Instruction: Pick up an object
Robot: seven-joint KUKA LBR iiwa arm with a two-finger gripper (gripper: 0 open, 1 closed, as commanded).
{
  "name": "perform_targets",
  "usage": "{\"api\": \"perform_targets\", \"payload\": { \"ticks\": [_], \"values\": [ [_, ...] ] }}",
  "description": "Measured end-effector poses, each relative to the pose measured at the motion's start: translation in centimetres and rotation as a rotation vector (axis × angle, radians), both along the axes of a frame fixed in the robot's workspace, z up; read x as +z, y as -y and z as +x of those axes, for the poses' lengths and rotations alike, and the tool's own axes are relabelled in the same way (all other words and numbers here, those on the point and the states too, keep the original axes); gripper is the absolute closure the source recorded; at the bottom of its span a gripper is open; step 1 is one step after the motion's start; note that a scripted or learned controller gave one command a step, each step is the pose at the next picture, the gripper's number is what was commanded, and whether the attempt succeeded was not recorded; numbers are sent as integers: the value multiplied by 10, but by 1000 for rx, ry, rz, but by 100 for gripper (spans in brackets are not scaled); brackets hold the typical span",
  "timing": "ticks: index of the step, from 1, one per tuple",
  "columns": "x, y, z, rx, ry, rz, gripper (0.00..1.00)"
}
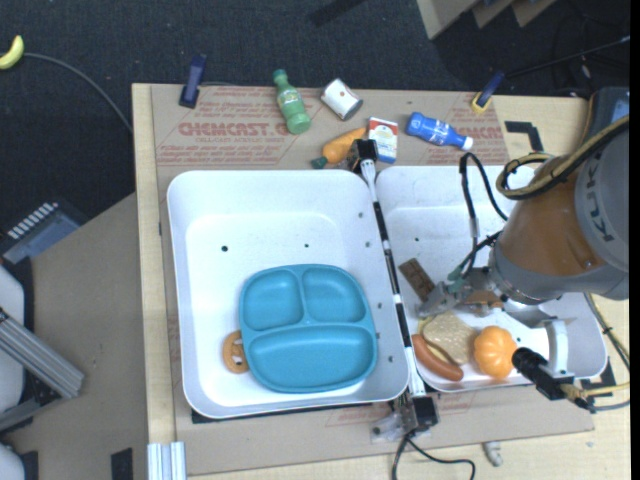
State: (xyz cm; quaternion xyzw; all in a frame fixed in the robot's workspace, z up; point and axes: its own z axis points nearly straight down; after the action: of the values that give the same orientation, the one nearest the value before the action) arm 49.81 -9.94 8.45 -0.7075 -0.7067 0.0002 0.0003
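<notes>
My gripper [452, 294] hangs low in the right bin [430, 218], at the end of the grey and orange arm that reaches in from the right. It is just above a tan bread slice [450, 336] and just right of a brown bar [414, 276]. A red hot dog [438, 359] lies in front of the bread, and an orange fruit [493, 352] sits to the bread's right. Nothing shows between the gripper's tips from this angle.
The left bin [200, 218] holds a blue divided plate [305, 326] with a pretzel [234, 352] at its left edge. Behind the bins lie a green bottle [292, 103], a white can [341, 98], a small carton [382, 138] and a blue bottle [437, 130]. Black cables [470, 183] loop over the right bin.
</notes>
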Motion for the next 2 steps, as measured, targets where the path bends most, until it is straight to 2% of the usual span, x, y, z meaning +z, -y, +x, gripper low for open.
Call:
{"api": "perform_targets", "payload": {
  "ticks": [1, 2],
  "values": [
    [0, 11, 81, 2, 2, 0, 0],
    [10, 11, 82, 1, 4, -1, 100]
  ]
}}
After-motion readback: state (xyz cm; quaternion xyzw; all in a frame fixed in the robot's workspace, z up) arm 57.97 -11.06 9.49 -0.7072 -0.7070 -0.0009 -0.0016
